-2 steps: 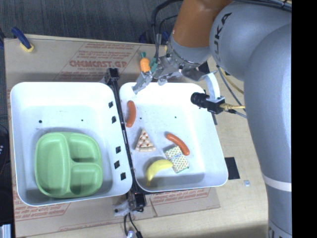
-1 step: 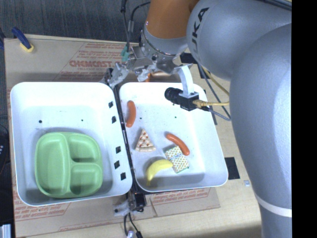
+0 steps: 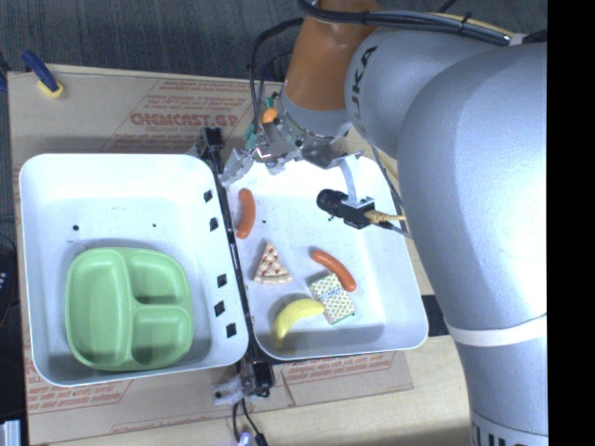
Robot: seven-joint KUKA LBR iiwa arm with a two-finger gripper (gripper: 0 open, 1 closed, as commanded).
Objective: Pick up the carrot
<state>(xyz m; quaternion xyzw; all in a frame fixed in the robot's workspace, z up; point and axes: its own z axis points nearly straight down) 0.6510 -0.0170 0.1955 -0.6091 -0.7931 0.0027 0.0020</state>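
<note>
An orange, elongated carrot lies upright along the left wall of the right bin. My gripper hangs over that bin's top left corner, just above the carrot's upper end and close to the divider between the bins. The grey arm with its orange band reaches in from the right and covers the bin's upper right part. Nothing shows as held.
In the right bin lie a pizza slice, a reddish sausage-like piece, a patterned square block and a banana. A green divided plate sits in the left bin. A black fitting juts from the arm.
</note>
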